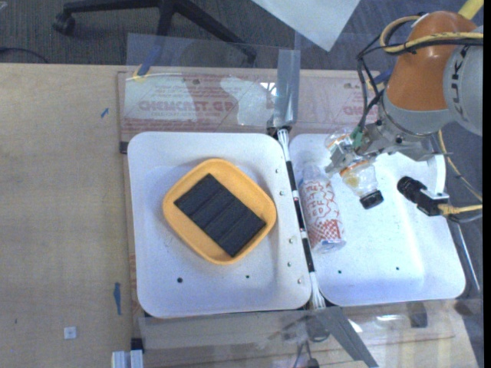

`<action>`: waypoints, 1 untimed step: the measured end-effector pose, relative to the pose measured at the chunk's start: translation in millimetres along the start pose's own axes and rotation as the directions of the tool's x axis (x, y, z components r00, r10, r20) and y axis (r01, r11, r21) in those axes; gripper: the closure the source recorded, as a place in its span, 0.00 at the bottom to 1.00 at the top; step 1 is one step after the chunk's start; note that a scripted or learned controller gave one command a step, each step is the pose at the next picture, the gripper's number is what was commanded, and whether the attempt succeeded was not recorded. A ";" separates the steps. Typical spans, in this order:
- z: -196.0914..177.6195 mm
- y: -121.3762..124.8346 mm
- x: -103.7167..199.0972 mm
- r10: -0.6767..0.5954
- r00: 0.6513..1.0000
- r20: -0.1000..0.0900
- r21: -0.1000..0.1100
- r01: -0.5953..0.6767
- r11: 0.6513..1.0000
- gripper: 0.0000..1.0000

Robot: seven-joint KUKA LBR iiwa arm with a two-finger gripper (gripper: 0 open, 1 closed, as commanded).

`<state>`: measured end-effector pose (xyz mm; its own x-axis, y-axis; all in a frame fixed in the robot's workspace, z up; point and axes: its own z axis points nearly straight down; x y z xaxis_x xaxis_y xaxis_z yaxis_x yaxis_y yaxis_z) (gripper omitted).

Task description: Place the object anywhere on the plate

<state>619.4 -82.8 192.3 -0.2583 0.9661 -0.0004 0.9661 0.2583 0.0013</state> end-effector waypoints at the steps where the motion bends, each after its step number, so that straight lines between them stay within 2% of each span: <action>1: -15.5 7.6 78.7 0.001 1.000 -0.002 0.004 -0.001 1.000 1.00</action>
<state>606.5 -4.8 207.9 -0.2576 0.9663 0.0012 0.9663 0.2576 -0.0025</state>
